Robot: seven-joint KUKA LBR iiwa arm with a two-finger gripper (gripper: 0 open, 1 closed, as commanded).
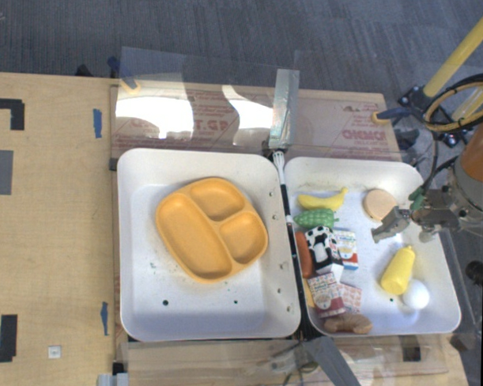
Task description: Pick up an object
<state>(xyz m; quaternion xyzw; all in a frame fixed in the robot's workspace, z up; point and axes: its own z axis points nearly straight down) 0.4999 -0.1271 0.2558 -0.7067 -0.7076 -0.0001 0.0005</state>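
Note:
My gripper (395, 221) hangs over the right bin (447, 314), reaching in from the right, its fingers open with nothing between them. It sits just right of a round tan disc (379, 204) and above a yellow bottle-shaped toy (398, 270). A white egg (417, 296) lies beside the bottle. Along the bin's left side lie a yellow banana (321, 200), a green toy (315, 219), a black-and-white cow-patterned item (322, 248), small printed cartons (333, 290) and a brown piece (348, 324) at the front.
The left bin (135, 303) holds an orange divided plate (212, 227). A clear panel and cardboard stand behind both bins. Cables and a yellow pole crowd the far right by the arm.

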